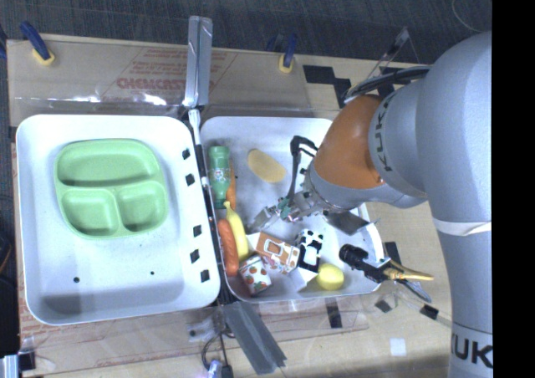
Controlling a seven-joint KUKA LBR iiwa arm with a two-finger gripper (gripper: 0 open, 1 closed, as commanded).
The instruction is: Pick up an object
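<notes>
Green divided tray (pixel 111 186) lies in left bin (pixel 42 284); toys fill the right bin (pixel 251 127)

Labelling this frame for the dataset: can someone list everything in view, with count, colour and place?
Bins: 2, white, side by side on the bench.
Divided tray: 1, light green, in the left bin.
Bottle: 1, green, right bin along its left wall.
Carrot: 1, orange, right bin's left wall, below the bottle.
Banana: 1, yellow, beside the carrot.
Flat oval piece: 1, pale yellow, upper middle of the right bin.
Printed box: 1, orange and white, lower middle.
Small patterned block: 1, multicoloured, lower left corner.
Black-and-white item: 1, right of the box.
Lemon: 1, yellow, lower edge.
Clamps: 2, blue, bench's far edge.
Arm: 1, grey with orange band, over the right bin.
Gripper: 1, low in the right bin's middle.
</notes>
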